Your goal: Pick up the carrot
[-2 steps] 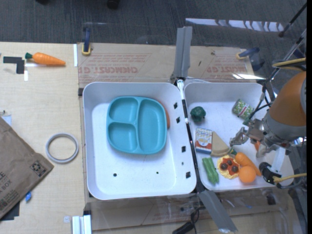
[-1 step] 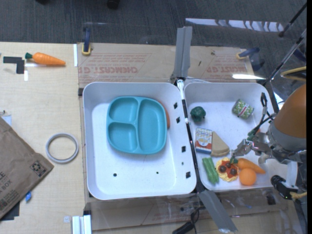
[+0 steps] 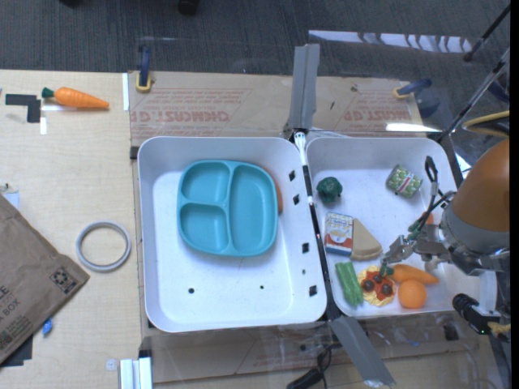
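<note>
The end effector [image 3: 400, 252] is being held low in the right bin [image 3: 369, 154]; its opening cannot be told. The carrot [image 3: 417, 274] is lying just beside it, toward the bin's front right corner, long axis running roughly across the view, the narrower end seemingly pointing right.

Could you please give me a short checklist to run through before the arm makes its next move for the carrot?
1. Carrot lies in the right bin: ok.
2. Gripper is beside the carrot: ok.
3. Carrot between the fingers: not ok, it lies apart.
4. Room around the carrot: not ok, the orange and pizza slice crowd it.
5. Finger opening: cannot tell.
</note>
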You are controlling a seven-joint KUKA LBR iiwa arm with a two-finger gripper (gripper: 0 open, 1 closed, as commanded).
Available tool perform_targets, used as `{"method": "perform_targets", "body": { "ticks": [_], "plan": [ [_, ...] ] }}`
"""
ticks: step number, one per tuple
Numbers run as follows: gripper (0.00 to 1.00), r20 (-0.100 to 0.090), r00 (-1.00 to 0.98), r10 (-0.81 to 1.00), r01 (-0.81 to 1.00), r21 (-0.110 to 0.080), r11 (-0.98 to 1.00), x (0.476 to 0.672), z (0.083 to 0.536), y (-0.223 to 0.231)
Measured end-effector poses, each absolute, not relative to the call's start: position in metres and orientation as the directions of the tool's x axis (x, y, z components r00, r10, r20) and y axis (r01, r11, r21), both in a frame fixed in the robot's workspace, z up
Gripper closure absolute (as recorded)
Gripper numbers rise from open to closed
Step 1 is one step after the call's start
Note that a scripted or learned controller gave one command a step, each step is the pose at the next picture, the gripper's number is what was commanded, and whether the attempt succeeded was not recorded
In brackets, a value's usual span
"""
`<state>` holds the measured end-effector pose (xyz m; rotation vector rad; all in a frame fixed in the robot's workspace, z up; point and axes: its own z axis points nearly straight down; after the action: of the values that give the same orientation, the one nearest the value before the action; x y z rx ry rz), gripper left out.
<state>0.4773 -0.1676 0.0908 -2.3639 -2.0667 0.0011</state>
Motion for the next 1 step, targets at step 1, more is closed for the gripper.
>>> {"method": "perform_targets", "body": {
  "ticks": [1],
  "plan": [
    [0.0, -0.001, 0.144, 0.99, 0.99, -0.001, -0.144, 0.5161, 0.1323, -0.1832]
  ]
}}
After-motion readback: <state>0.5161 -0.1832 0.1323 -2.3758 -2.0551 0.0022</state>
